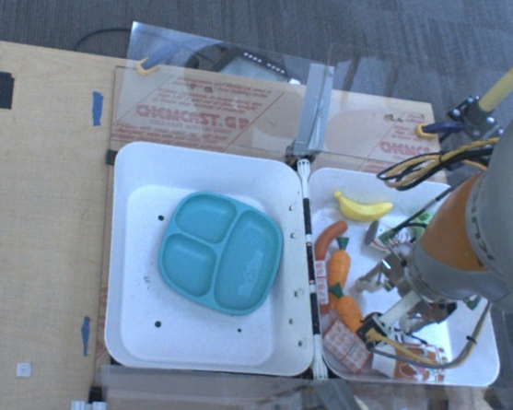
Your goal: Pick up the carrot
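The carrot [338,269], orange with a green top, lies along the left side of the right bin [487,367], pointing toward the near edge. A second orange carrot-like piece [347,311] lies just below it. My gripper [380,269] hangs low over the middle of the right bin, just right of the carrot, with nothing visibly between its fingers. The grey arm with its orange band covers the bin's right half.
A yellow banana [361,206] lies at the far end of the right bin and a reddish sausage [329,237] lies beside the carrot. Red-and-white packets [347,346] sit at the near edge. The left bin [139,176] holds a teal divided plate [222,253].
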Robot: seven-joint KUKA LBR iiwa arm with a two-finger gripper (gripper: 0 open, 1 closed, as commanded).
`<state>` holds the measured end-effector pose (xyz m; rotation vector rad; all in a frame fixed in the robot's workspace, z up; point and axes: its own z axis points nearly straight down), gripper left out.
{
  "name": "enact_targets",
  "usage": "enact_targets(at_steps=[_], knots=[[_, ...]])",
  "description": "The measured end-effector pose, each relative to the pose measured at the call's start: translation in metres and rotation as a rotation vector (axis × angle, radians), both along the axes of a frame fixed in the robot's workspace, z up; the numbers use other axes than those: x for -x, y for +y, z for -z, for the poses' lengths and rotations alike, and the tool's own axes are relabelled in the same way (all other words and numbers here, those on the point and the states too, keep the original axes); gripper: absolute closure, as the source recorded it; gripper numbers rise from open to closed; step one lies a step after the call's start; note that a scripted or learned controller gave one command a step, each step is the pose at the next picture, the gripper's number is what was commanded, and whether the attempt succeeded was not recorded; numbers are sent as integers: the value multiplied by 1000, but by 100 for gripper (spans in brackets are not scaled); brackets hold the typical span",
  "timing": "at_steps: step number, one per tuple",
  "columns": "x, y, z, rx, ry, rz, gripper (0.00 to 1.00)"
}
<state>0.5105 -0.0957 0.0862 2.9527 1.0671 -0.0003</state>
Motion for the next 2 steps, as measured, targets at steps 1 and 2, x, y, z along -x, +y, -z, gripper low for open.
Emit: enact_targets(at_steps=[1, 2], knots=[[-1, 2, -9, -2, 1, -5, 100], [-5, 94, -132, -2, 5, -54, 100]])
